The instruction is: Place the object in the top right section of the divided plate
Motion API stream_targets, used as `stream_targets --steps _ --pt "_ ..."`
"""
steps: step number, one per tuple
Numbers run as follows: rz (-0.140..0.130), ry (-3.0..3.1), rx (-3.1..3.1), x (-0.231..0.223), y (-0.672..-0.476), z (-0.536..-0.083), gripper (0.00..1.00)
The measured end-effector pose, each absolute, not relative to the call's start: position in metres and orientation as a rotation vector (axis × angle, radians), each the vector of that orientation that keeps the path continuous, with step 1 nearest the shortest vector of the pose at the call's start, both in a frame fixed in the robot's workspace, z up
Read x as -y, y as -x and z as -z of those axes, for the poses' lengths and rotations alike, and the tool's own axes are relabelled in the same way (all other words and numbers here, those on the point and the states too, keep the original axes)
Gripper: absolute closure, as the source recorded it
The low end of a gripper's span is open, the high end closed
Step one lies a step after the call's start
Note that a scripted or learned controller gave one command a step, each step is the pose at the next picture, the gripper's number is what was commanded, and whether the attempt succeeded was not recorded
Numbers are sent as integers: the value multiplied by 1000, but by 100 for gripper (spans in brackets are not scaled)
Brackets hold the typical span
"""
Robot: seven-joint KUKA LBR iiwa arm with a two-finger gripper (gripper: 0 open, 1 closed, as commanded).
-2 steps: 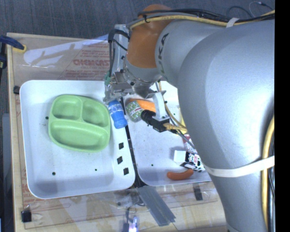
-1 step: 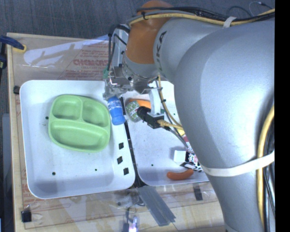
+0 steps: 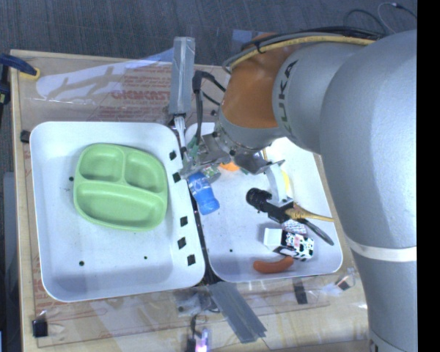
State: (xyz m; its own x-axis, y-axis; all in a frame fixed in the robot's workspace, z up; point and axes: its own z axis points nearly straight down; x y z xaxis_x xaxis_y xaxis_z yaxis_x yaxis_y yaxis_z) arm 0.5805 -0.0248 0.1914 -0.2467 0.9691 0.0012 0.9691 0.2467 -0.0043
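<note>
Two white bins (image 3: 51, 270), green divided plate (image 3: 121, 185), "KUKA" arm (image 3: 337, 86)

This is a robotics lab or test cell rather than a home. A large grey industrial arm with an orange band (image 3: 279, 94) and trailing black cables (image 3: 308, 39) reaches over a pale wooden bench (image 3: 95, 75) standing on dark grey carpet (image 3: 95, 13). Two shallow white plastic bins (image 3: 51, 262) sit taped side by side, and blue-handled clamps (image 3: 7, 68) grip the bench's edge.
</note>
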Motion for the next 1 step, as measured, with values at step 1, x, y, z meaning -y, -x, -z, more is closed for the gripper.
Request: stream_targets --steps 1 --pt "-3 1885 2510 -66 -636 -191 100"
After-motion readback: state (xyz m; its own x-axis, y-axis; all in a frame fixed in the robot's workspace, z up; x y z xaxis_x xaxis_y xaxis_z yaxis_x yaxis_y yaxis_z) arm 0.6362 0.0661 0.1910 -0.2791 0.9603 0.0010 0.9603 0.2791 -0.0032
